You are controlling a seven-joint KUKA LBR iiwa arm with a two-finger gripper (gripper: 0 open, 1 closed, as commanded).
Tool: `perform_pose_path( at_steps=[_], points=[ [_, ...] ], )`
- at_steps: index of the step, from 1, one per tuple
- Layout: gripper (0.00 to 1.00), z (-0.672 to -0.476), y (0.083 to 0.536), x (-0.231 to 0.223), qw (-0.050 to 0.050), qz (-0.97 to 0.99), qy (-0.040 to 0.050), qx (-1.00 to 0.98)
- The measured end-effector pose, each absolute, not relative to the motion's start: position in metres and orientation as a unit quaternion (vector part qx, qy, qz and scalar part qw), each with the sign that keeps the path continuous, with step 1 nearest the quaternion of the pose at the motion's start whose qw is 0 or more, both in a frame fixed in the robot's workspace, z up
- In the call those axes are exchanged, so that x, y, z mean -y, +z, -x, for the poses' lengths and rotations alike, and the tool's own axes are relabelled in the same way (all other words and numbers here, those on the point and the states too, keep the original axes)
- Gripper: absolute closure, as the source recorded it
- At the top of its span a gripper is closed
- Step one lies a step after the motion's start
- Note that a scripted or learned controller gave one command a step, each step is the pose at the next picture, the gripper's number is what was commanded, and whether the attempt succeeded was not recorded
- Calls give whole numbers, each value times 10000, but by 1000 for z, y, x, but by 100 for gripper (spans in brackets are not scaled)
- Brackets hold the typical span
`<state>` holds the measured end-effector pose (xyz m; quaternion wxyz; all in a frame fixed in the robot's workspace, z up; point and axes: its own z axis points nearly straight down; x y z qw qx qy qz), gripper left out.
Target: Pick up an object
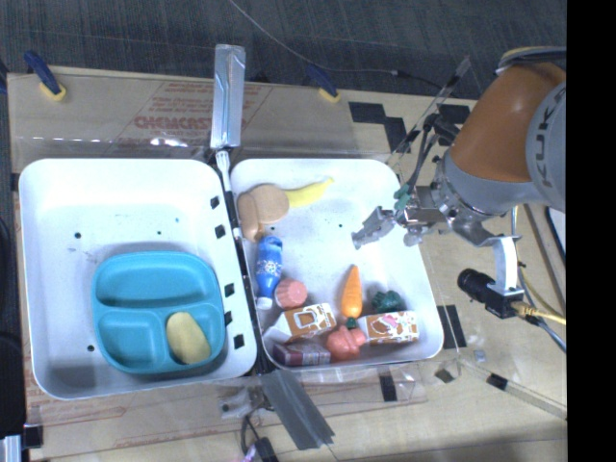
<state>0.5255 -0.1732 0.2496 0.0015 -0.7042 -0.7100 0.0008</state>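
A pale wooden counter bears printed cardboard held by blue clamps; beyond it lies dark grey carpeted floor; a thin cable crosses it; lighting is even.

Tray in left bin; food items crowd right bin

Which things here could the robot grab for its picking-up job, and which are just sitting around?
For the job:
gripper
right bin
banana
carrot
blue bottle
two small cartons

Just sitting around:
left bin
blue tray
yellow potato, in the tray's lower right compartment
blue clamps
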Motion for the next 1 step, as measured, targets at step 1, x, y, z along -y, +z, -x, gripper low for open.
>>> perform_pose_path(
  at_steps=[1],
  points=[
    [0,-489,266,182,17,7500,12,6614]
  ],
)
